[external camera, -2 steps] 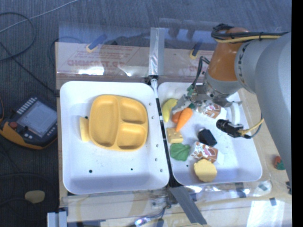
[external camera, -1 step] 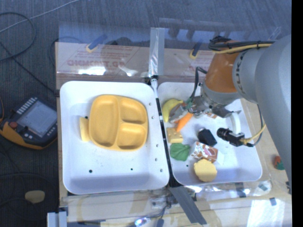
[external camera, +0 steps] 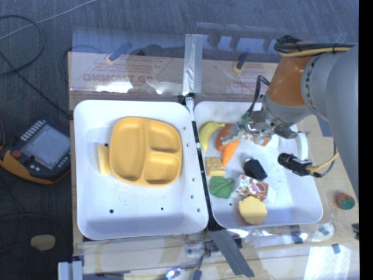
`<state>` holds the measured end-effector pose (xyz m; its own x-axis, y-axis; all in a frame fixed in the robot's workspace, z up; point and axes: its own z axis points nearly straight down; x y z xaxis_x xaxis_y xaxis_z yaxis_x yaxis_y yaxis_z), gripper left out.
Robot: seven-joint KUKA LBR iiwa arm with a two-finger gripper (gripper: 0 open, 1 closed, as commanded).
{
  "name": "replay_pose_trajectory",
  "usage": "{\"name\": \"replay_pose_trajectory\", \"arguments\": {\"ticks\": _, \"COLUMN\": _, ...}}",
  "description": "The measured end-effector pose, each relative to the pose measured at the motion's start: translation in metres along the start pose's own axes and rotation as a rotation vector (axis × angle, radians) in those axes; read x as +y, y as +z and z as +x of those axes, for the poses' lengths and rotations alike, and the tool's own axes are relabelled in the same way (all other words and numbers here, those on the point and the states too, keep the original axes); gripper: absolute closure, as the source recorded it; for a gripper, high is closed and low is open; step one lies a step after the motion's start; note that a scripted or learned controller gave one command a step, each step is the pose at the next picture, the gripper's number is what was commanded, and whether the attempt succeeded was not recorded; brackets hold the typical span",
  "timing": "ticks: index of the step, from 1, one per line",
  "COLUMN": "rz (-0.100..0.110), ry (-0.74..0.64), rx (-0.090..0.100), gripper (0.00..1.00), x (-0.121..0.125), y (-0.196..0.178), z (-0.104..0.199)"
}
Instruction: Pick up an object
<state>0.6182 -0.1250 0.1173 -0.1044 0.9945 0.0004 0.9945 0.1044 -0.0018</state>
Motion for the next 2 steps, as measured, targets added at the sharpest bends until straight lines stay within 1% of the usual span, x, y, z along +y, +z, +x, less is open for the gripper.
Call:
{"name": "replay_pose_trajectory", "arguments": {"ticks": 1, "rz": -0.017, "ry": -0.114, "rx": -0.001, "gripper": 0.0, "x": 0.0083, "y": 0.0176, "z": 0.0}}
{"name": "replay_pose_trajectory", "arguments": {"ticks": 2, "rz": -0.021, "ry": -0.116, "rx": -0.005, "gripper": 1.0, "x": 0.0088, "y": 0.0124, "z": 0.0003}}
